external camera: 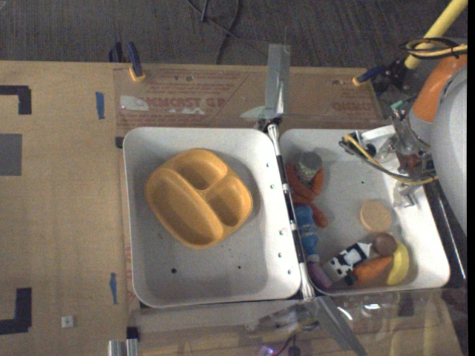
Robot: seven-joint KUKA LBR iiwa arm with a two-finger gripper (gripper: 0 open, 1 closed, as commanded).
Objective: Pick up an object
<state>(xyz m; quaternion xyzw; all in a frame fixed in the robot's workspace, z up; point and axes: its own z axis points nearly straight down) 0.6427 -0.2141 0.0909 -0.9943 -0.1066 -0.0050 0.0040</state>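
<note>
I cannot tell how my jaws stand: my gripper (404, 170) is a tangle of metal and cables over the right bin's (345, 180) far right corner, and nothing shows between its parts that I could call held. My arm (445, 117), grey with its orange band, comes in over the bench's right edge.

Just beside me, toward the near edge of this bin, a flat tan disc (375, 216) lies on the bin floor, apart from everything else. In the near right corner sits a cluster: a yellow banana (400, 264), touching an orange carrot (373, 270), with a brown ball (384, 242) just behind them and a black-and-white cow toy (347, 259) against the carrot's left end. A purple thing (320, 275) lies in the near left corner.

Along the bin's left wall lie a blue figure (305, 227) and, farther back, an orange toy (308, 186) with a grey cap at its far end.

The left bin (148, 273) holds a yellow divided plate (197, 196), set toward its far left, three compartments facing up.
</note>
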